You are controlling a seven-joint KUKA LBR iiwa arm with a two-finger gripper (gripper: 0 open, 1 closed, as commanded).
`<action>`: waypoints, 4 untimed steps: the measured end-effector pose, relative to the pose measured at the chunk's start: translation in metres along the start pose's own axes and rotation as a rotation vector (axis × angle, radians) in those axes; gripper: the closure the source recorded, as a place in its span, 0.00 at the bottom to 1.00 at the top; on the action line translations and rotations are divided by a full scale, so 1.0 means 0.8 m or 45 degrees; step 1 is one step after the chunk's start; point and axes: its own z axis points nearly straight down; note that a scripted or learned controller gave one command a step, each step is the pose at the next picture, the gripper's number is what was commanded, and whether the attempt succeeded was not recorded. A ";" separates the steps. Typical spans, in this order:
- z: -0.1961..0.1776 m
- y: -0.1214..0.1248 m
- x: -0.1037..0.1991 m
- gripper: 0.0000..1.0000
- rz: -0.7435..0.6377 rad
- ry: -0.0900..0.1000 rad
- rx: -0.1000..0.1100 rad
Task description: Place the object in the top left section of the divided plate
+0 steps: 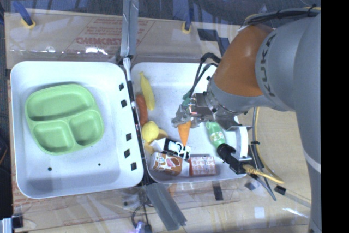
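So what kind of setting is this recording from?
Most likely a robot lab test bench, not a real kitchen: a grey and orange robot arm, two white bins side by side, and toy food beside a green divided plate.

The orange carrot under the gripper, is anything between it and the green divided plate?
Yes. The carrot lies in the right bin, the green plate in the left bin. The bins' adjoining walls stand between, with a banana and lemon alongside.

Two white bins on my bench.
The left bin touches the right bin.
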 end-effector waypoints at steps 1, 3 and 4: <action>0.029 -0.005 0.098 1.00 0.092 0.000 0.005; 0.038 0.001 0.194 0.00 0.208 -0.001 0.004; 0.026 0.000 0.195 1.00 0.198 -0.002 0.009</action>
